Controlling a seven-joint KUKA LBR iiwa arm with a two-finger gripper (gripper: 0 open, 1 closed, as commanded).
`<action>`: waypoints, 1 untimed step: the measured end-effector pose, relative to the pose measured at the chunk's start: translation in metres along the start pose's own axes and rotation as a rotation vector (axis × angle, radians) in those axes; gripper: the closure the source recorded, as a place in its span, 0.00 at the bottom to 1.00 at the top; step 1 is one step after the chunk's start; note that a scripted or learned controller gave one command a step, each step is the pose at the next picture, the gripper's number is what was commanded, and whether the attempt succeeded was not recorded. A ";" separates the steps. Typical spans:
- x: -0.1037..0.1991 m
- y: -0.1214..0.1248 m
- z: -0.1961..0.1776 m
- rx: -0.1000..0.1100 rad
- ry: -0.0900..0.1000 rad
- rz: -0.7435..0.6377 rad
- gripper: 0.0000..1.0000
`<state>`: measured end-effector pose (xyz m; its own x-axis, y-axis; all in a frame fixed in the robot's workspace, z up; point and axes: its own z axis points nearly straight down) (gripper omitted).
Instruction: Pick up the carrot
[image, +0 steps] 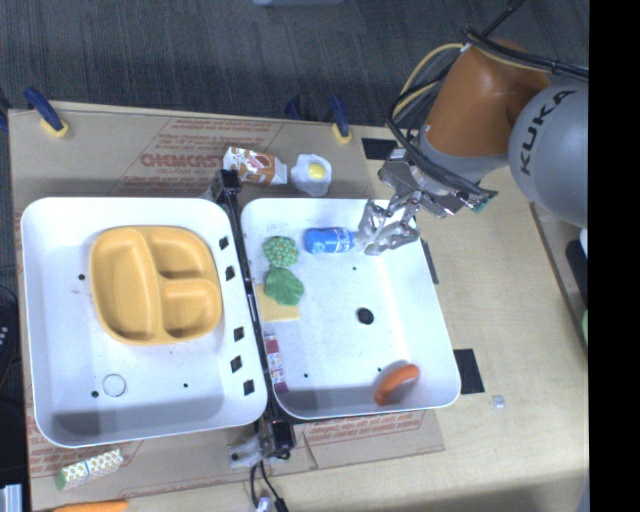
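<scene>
Approach step: the end effector is not yet at the carrot.

The end effector (388, 232) hangs over the far right corner of the right bin (425, 300), just beside a blue can (327, 240), and nothing is seen between its fingers; whether they are spread or pressed together, one cannot tell from this slanted view. The carrot (397, 382) lies in the near right corner of the same bin, against the front wall, well apart from the end effector. A small dark spot (365, 317) on the bin floor lies between them. In my judgement, the next move calls for travelling toward the near corner and descending over the carrot. The wall so close to the carrot leaves little room for one finger, so the grasp probably needs careful alignment.
</scene>
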<state>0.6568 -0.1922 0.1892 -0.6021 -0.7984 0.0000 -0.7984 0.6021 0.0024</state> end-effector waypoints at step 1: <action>-0.001 0.000 -0.011 0.002 -0.001 -0.003 1.00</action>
<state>0.6580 -0.1914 0.2007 -0.5994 -0.8004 -0.0012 -0.8004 0.5994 0.0002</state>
